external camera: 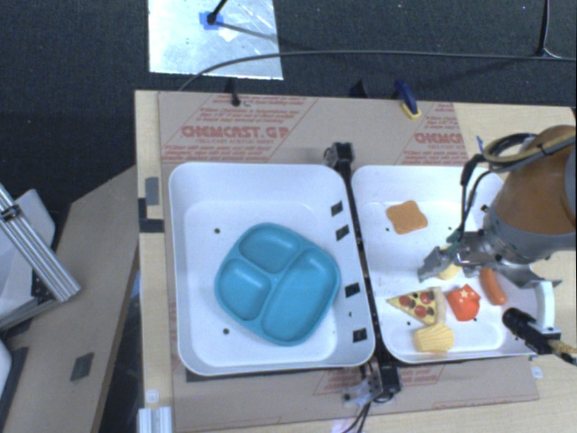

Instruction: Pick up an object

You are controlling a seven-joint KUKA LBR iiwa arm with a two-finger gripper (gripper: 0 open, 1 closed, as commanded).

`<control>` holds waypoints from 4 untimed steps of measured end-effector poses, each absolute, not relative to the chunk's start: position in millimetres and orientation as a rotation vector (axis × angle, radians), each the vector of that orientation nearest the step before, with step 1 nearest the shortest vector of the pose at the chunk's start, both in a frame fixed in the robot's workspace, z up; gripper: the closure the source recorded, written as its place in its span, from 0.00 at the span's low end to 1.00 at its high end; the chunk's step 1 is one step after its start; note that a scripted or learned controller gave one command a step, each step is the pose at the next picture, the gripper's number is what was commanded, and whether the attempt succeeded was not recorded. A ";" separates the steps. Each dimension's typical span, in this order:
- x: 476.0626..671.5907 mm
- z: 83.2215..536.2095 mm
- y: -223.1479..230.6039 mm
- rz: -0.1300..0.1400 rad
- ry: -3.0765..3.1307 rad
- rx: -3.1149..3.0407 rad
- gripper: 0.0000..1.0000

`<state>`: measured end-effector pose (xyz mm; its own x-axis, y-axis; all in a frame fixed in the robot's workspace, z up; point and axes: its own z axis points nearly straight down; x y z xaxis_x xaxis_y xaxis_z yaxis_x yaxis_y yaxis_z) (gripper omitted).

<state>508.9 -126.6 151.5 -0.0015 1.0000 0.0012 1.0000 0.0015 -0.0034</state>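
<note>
My gripper (438, 262) hangs low over the middle of the right bin (379, 197), with the arm's orange band (541, 188) behind it to the right. Just below the gripper lie a small yellow piece (448, 272) and a pizza slice (417, 305). A red toy pepper (462, 302) and an orange sausage-like piece (492, 286) sit to the gripper's lower right, partly under the wrist. An orange toast piece (407, 216) lies up and to the left of it, and a yellow ridged piece (434, 338) rests by the bin's front wall.
The left bin (194, 197) holds a blue divided plate (276, 282). A black divider (353, 251) runs between the bins. A metal sheet (212, 25) and cables lie beyond the bench's far edge.
</note>
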 end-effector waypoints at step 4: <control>513.4 210.6 -115.4 -0.007 -2.232 -2.220 1.00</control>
<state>513.4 -115.4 210.6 -0.0050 1.0000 -0.0016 1.0000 0.0050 0.0075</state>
